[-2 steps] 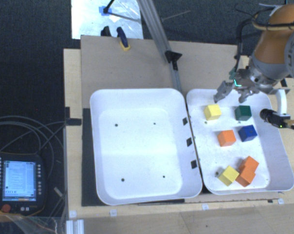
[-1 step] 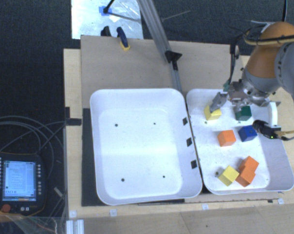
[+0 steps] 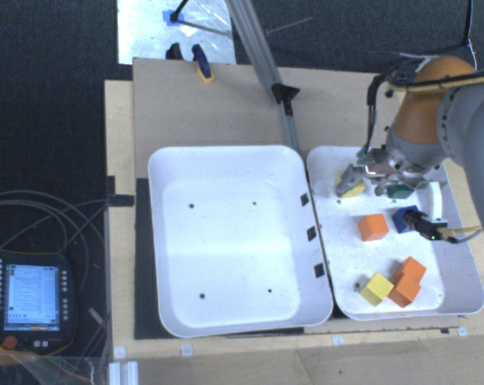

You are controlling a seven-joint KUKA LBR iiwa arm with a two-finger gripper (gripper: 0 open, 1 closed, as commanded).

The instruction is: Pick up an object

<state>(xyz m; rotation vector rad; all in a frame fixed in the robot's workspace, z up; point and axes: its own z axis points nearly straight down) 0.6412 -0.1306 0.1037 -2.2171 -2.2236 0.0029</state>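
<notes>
Right white plastic bin (image 3: 458,291) on desk: tool (image 3: 369,176) is hovering at twelve o'clock, low over small yellow block (image 3: 352,189), probably targeting it; spread or pinching, cannot tell. Orange cube (image 3: 373,227) is lying centre, loose.

We see a tan worktop (image 3: 226,103) ringed by dark carpet (image 3: 50,70); left of it lies a control pendant (image 3: 26,299).

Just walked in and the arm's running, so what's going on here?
A grey arm with an orange band reaches from the right into the right bin. Its gripper sits low at the bin's far end, by a yellow piece. An orange cube, a blue block, a yellow cube and orange blocks lie loose nearby.
</notes>
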